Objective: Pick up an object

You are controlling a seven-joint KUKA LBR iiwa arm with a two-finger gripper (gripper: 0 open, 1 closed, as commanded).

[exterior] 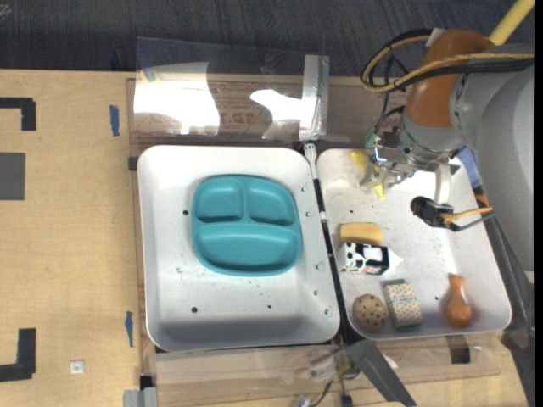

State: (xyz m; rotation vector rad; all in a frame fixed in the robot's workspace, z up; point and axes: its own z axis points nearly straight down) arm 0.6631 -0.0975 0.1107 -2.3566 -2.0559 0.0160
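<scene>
The gripper (383,175) hung low over the far corner of the right bin (492,261), and whether it was released or clenched could not be told. Nothing was seen in its grasp, so the step in hand looked like the approach before any pick. The candidates lay nearer the camera: a yellow block (361,232), a black-and-white toy (365,259), a speckled ball (368,310) and an orange gourd (458,302); the next move would call for settling squarely over one.

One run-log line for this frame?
gripper: over right bin far-left corner | grasp: none seen | left bin: teal plate
</scene>
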